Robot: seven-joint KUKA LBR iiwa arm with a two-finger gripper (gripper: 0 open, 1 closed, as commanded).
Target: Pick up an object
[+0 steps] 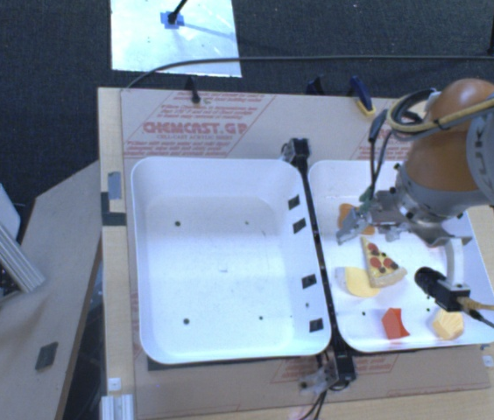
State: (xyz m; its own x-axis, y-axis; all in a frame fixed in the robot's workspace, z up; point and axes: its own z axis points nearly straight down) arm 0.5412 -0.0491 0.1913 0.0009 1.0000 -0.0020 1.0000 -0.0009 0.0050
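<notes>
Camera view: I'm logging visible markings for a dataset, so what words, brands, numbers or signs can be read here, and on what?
"CHEMCAST GP": large red letters on the protective sheet behind the bins.
A smaller red line beneath it, and fainter repeats across the sheet: too blurred to read.
Red print on the sheet's front strip below the bins: too small to read.
No readable text on the bins, the toy food or the arm.

Grey arm (492, 138) entering from the right, its orange band (444, 143) sitting above the wrist and a yellow cable looping over the top. The wrist bends downward and toward the left. The claw (356, 221) hangs low at the arm's left end, its metal fingers (349, 227) pointing down and leftward.
</notes>
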